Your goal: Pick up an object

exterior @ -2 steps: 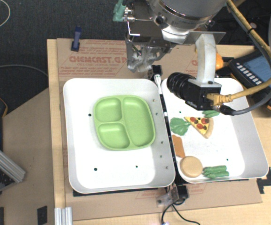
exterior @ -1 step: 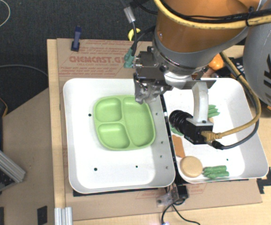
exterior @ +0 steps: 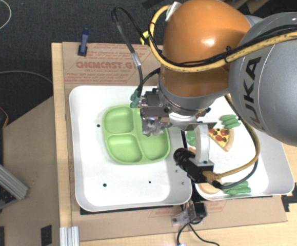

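The jaws (exterior: 149, 129) hang low over the right rim of the green divided plate (exterior: 133, 136); I cannot tell their state. The plate lies flat in the left bin (exterior: 86, 178). It looks light, stiff and smooth, so its thin raised rim seems the likeliest hold. A pizza slice toy (exterior: 222, 136) lies in the right bin (exterior: 276, 181).

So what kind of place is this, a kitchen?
Probably a robot lab, not a kitchen. A big KUKA arm reaches over two white bins; the green divided tray and pizza slice look like toys, and cables trail across the dark floor.
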{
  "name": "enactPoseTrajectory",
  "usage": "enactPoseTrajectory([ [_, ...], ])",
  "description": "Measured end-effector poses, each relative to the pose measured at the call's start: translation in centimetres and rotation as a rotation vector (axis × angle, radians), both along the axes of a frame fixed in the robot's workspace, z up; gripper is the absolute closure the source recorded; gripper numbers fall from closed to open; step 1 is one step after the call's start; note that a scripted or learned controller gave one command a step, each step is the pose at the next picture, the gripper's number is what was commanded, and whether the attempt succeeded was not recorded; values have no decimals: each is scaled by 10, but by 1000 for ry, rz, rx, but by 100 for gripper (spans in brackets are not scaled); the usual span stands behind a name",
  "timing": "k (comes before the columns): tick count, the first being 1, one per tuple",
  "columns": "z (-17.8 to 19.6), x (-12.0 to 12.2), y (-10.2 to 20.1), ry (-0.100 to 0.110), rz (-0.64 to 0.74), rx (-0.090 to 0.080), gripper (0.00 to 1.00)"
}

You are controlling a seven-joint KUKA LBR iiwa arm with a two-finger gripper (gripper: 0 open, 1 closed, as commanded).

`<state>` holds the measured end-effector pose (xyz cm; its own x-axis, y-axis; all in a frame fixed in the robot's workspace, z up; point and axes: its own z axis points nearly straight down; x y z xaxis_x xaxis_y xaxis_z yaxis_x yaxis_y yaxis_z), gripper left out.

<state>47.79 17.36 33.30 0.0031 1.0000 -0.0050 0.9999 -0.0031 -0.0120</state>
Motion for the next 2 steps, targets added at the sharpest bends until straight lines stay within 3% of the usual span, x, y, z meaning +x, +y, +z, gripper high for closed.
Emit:
enactPoseTrajectory([
  [1,-112,48,-51,0,-5,-1,100],
  [2,47,0,0,-26,11,14,100],
])
